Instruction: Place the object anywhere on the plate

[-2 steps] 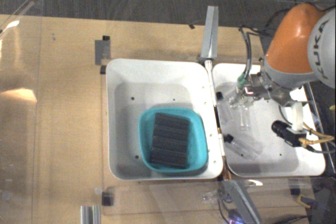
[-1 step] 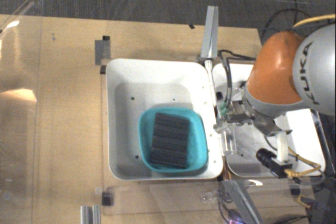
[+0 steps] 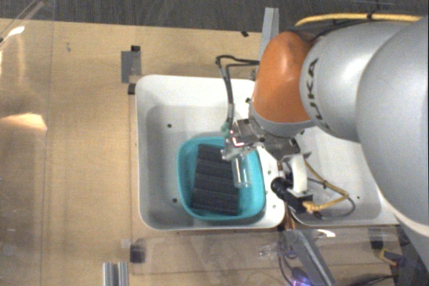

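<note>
1. Hand (image 3: 238, 167): hung below the orange band of the arm, over the right part of the teal plate. Its pale fingers (image 3: 240, 174) pointed down toward the plate's right side. Whether they were spread or closed could not be told from this angle; nothing was seen between them.
2. Object (image 3: 214, 181): a dark, ribbed, roughly rectangular block, lying flat on the teal plate, just left of the hand. Its long side ran from the plate's far edge to its near edge. Contact between it and the hand could not be judged.
3. Teal plate (image 3: 186, 164): a shallow, rounded-square dish with a raised rim, resting on the floor of the left bin, toward that bin's near right corner.
4. Left bin (image 3: 157, 127): shallow, white, with rounded corners; it held the plate and the object.
5. Arm (image 3: 348, 97): grey, with the orange band (image 3: 285, 84) above the wrist, reaching in from the right and covering most of the right bin.
6. Right bin (image 3: 335, 177): white, beside the left bin, largely hidden under the arm; black and yellow cables (image 3: 315, 201) hung over it.
7. Surface (image 3: 67, 164): light wood-toned, carrying both bins, with small dark brackets (image 3: 131, 63) near the left bin's corners.
</note>
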Controlling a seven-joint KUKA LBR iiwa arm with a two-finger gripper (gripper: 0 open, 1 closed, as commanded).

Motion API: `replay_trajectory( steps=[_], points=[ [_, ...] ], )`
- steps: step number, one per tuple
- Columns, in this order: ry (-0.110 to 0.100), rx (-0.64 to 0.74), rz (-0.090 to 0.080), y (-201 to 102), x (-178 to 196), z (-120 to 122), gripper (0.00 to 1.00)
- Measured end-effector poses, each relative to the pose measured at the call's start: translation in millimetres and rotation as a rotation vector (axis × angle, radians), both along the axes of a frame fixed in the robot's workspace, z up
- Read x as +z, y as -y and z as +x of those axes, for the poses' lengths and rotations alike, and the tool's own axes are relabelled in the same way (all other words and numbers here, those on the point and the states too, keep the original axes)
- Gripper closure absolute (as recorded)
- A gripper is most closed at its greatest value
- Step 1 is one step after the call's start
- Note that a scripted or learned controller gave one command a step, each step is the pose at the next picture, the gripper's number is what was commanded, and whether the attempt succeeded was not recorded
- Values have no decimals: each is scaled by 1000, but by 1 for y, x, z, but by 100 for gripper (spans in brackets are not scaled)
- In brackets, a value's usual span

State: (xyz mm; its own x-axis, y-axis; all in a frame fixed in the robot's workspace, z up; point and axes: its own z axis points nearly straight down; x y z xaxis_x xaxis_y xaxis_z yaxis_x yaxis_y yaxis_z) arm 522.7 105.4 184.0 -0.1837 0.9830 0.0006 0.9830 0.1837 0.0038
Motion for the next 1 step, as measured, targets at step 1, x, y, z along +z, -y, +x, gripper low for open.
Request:
replay_trajectory(
  steps=[1],
  points=[
    [0,-1,0,1,0,0,0]
  ],
)
